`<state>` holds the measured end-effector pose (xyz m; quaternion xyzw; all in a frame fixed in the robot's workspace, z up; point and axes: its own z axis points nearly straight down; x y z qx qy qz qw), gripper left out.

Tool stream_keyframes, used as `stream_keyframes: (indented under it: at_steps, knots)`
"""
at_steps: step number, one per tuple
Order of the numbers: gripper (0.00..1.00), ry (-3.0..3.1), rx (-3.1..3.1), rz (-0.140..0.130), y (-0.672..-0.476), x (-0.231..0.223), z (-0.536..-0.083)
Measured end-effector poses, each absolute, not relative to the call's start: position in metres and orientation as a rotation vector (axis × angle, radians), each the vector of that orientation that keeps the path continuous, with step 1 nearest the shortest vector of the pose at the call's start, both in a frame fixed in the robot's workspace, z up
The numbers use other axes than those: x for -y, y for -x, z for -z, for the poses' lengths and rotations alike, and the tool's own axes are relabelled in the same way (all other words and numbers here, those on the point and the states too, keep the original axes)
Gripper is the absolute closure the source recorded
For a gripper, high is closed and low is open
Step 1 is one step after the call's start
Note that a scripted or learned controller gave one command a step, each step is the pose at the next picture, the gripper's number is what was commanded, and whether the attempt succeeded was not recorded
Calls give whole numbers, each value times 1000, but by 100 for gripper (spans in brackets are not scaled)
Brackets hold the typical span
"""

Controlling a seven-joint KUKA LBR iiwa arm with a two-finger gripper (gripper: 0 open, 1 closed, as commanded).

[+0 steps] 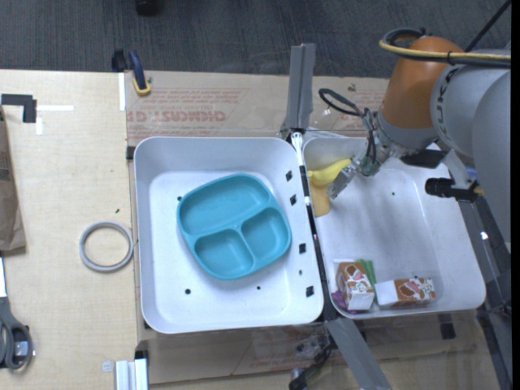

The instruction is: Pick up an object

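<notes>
The end effector sits at the right bin's upper-left corner, touching a curved yellow banana-shaped object; its finger state cannot be determined. Two printed cartons lie near the front wall. The left bin holds a smooth blue sectioned plate.

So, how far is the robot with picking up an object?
Done: the arm has reached into the right bin, and the gripper is at the yellow object in its far left corner. In hand: nothing clearly held. Left: grasp and lift. The two small boxes lie untouched at the near edge.
</notes>
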<state>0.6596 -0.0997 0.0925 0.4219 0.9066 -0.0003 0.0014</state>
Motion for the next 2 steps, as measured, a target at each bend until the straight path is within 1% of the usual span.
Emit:
stream_keyframes:
  at_steps: [1,2]
  knots:
    - [0,-940,-2993,-1,-656,36,-193]
    - [0,-932,-2999,1,-653,-8,-192]
